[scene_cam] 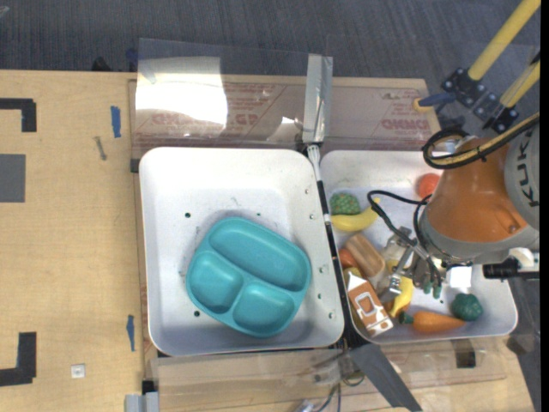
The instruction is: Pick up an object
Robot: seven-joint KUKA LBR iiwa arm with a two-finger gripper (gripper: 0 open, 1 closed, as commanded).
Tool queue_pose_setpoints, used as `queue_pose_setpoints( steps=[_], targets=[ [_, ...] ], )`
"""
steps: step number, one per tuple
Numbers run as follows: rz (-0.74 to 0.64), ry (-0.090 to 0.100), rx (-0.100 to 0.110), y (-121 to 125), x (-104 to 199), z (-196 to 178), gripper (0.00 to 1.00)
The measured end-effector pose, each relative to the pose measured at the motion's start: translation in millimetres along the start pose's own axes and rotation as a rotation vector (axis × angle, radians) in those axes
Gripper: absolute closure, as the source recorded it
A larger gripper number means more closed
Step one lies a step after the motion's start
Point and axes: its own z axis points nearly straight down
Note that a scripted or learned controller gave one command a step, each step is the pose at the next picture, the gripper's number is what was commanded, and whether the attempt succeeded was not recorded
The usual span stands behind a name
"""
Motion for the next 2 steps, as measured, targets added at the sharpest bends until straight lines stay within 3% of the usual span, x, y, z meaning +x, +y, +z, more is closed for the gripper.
queue_pose_setpoints(
  steps=[1,2],
  targets=[
    [0.000,-0.010,-0.002,1,-3,-12,1.00],
    [0.043,0.002,0.001,-3,10,-2,1.00]
  ],
)
